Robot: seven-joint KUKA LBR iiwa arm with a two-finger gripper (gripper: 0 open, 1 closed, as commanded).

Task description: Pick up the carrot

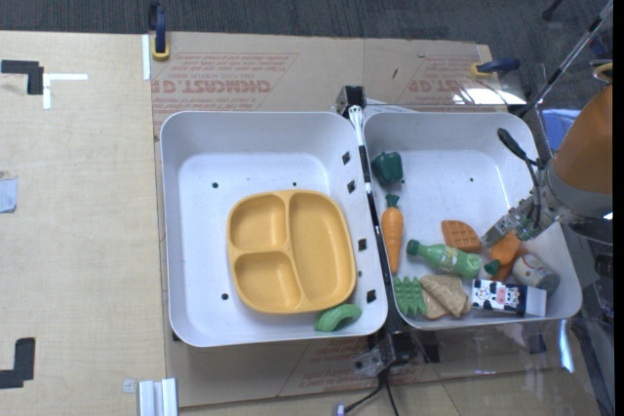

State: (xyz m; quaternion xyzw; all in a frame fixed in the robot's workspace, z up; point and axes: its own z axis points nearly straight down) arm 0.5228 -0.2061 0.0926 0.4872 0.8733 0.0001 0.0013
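Carrot (392, 235) against right bin's (458, 133) left wall; gripper (517, 231) near its right wall, jaw state impossible to tell.

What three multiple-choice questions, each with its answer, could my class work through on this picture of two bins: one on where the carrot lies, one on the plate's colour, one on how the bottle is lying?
1. Where is the carrot?
A. In the right bin, along its left wall
B. On the plate
C. On the bench outside the bins

2. What colour is the divided plate in the left bin?
A. Blue
B. Yellow
C. Red

3. How is the green bottle?
A. Standing upright
B. Lying on its side
C. Hanging from the gripper

Answers:
1 A: the carrot lies in the right bin beside the wall that divides the bins, leaves pointing up the picture.
2 B: the three-part plate is plainly yellow.
3 B: the bottle lies flat on the bin floor, with the gripper further right.
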